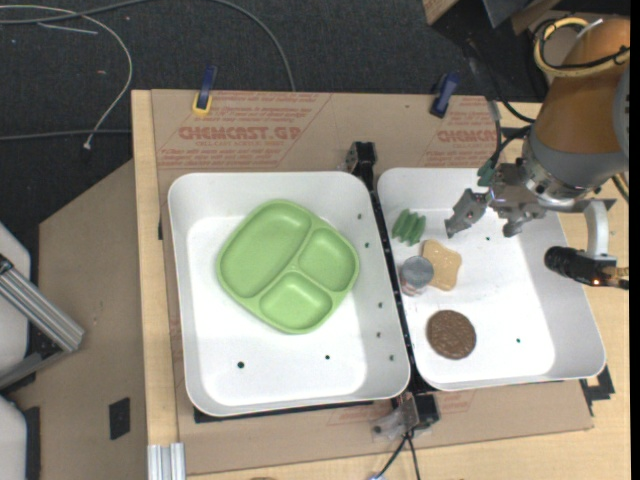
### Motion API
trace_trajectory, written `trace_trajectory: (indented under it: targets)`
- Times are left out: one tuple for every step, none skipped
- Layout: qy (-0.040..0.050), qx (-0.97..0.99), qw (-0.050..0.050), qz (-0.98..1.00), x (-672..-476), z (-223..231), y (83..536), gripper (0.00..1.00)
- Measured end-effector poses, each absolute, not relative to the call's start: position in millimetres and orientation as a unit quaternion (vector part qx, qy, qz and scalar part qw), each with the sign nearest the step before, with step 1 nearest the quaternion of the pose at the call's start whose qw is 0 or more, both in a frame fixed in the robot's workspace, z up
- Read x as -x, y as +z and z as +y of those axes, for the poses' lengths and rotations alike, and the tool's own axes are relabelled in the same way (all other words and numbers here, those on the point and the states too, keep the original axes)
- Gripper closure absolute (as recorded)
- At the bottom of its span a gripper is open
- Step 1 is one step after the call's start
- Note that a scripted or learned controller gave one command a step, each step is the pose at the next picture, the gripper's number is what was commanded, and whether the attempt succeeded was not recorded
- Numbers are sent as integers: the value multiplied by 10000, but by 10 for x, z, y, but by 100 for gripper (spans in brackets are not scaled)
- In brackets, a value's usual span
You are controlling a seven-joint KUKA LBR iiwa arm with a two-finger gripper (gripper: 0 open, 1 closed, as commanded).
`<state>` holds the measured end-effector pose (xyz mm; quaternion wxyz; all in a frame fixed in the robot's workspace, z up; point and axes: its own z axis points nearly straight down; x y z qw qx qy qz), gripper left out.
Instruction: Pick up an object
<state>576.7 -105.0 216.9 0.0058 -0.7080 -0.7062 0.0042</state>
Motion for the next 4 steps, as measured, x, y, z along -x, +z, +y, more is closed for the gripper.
trace_trajectory:
  targets:
    - [2,7071,8,-7071,-5794,-1049,2233,0]
    - [15,7072,29,-7070,-5812,-1046,1808,0]
    - [19,7075,36,-7067,-5768,-1083,1188,0]
    - [-15,7072,11,-7070,-5786,-1074,871,0]
